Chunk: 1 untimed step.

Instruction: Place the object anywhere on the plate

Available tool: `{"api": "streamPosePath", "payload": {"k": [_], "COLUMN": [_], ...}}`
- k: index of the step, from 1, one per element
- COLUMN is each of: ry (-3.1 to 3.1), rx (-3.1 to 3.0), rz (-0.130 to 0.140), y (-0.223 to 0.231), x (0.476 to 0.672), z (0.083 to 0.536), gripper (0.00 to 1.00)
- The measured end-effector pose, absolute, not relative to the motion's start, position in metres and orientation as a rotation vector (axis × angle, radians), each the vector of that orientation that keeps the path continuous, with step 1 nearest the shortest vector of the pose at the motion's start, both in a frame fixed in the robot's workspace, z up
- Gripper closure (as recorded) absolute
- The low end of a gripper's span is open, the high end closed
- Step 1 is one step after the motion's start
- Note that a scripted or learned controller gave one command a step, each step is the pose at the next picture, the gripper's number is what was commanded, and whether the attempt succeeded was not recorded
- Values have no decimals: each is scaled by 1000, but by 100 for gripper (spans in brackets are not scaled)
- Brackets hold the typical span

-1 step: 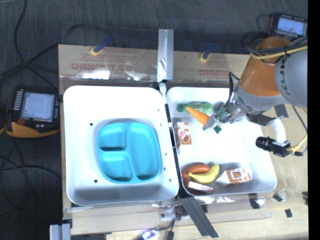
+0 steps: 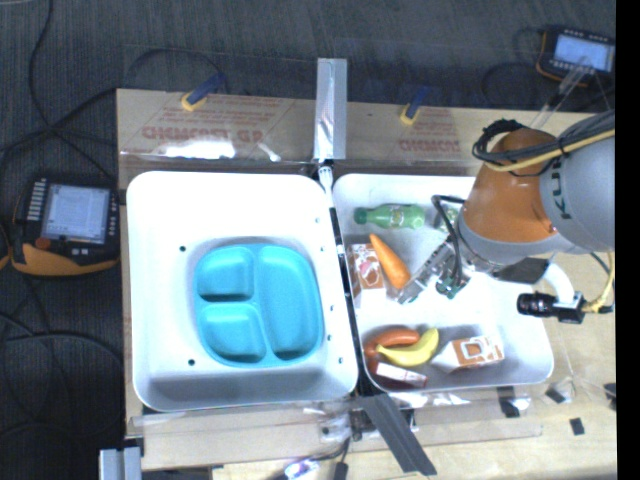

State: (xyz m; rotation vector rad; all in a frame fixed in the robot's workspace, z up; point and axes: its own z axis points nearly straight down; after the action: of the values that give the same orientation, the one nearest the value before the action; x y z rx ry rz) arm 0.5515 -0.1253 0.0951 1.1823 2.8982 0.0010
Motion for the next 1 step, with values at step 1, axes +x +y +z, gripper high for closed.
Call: {"api": "streamPosePath", "payload": {"k": [1], "ry": [2907], "rx": [1180], "rz": [0], "y": [-123], "x": [550], "z": [92], "gripper": [0]}}
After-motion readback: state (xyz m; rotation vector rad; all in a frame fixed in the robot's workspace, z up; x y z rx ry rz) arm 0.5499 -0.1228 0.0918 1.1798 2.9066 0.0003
